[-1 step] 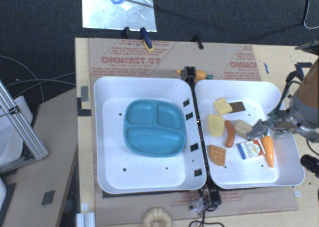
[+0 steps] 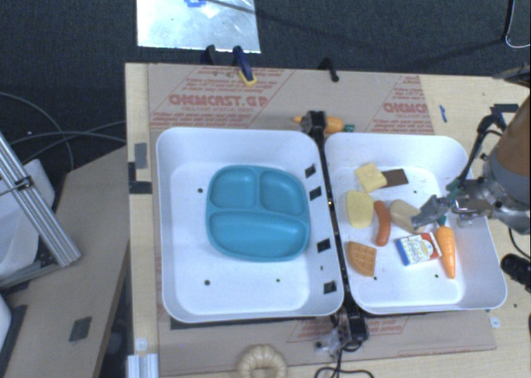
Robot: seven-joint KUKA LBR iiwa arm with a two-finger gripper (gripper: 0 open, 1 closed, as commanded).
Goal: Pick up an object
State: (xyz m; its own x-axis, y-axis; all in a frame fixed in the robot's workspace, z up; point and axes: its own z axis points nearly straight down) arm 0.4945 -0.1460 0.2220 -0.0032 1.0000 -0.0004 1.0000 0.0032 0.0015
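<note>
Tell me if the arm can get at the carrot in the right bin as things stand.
Probably yes. The carrot lies uncovered near the bin's right side, just below the tool, with only the small carton lying close on its left.

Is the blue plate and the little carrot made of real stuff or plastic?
The blue plate looks like moulded plastic: one even colour, smooth rounded dividers, a soft sheen. The carrot is probably a plastic toy too, since its orange is flat and uniform, though it is too small to be sure. Both lie in white bins that look like thin, smooth plastic.
</note>
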